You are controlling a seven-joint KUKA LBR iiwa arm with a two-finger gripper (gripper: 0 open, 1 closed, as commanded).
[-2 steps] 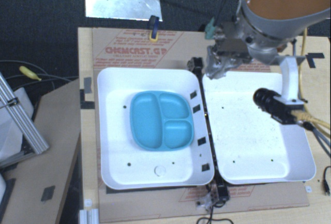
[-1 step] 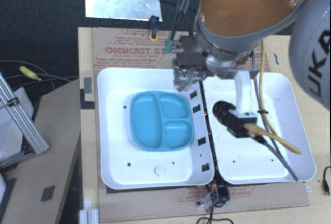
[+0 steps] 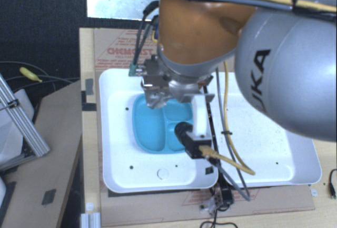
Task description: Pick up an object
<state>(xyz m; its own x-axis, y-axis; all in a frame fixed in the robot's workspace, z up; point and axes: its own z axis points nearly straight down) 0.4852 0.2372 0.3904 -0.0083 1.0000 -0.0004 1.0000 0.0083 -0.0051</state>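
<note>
A light blue divided tray (image 3: 152, 129) lies flat in the left white bin (image 3: 118, 116). The arm's orange band and grey wrist hang low over the bin's far side. The gripper (image 3: 158, 99) sits right over the tray's far edge. The wrist body hides its fingers from above. A black cylinder on a white mount (image 3: 185, 135) attached to the arm overlaps the tray's right side.
The right bin (image 3: 274, 164) lies under the big grey arm link. Cables and a yellow hose (image 3: 229, 132) trail across the divide between the bins. A cardboard sheet (image 3: 118, 45) lies under both bins. An aluminium frame (image 3: 21, 121) stands at the left.
</note>
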